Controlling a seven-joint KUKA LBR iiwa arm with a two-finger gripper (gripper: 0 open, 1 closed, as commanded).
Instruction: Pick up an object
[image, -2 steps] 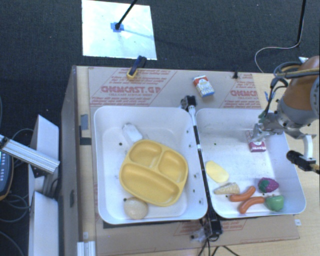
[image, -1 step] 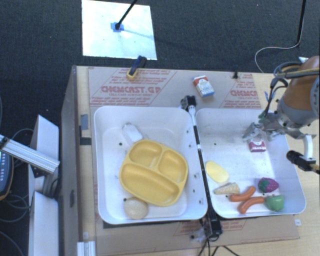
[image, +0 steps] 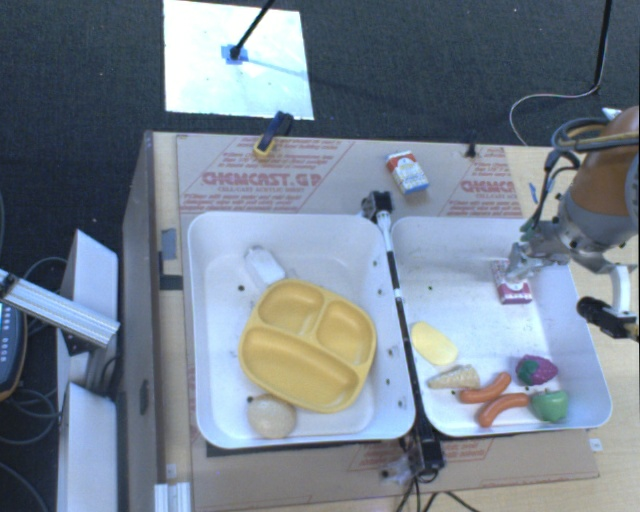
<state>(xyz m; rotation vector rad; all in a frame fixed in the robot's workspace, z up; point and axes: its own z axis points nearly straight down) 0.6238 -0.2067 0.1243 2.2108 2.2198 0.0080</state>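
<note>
Gripper (image: 520, 268) down on small red-and-white carton (image: 514, 292) at far side of right white bin (image: 580, 400); finger state impossible to tell. Same bin: yellow oval piece (image: 434, 343), pale wedge (image: 455, 378), two orange sausages (image: 492, 398), purple fruit (image: 536, 370), green fruit (image: 549, 404). Left white bin (image: 215, 300): yellow divided plastic tray (image: 307, 344), beige round lump (image: 271, 416), white piece (image: 265, 266). Bench of printed cardboard (image: 300, 165) over dark carpet

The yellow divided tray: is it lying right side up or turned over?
Right side up. The yellow divided tray in the left bin shows three hollow compartments facing upward, with nothing in them.
</note>
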